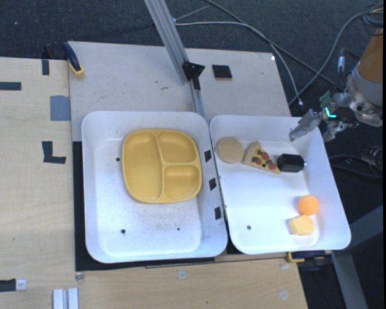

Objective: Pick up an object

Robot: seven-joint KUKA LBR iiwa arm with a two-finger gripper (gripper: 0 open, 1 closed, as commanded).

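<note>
**Fingers clear of all objects, above right bin's far rim**

Fingers [312, 126] hang spread and empty at the 2 o'clock corner of the right bin [270, 234], touching nothing.

Camera view, right bin: a round tan cookie [229, 150] at 11 o'clock, a pizza slice [260, 158] just beside it, and a black block [291, 163] touching the slice's right end. An orange ball [308, 205] and a yellow piece [301, 225] sit close together at 4 o'clock.

Left bin [103, 192]: a yellow divided plate [161, 165] near centre.
</note>
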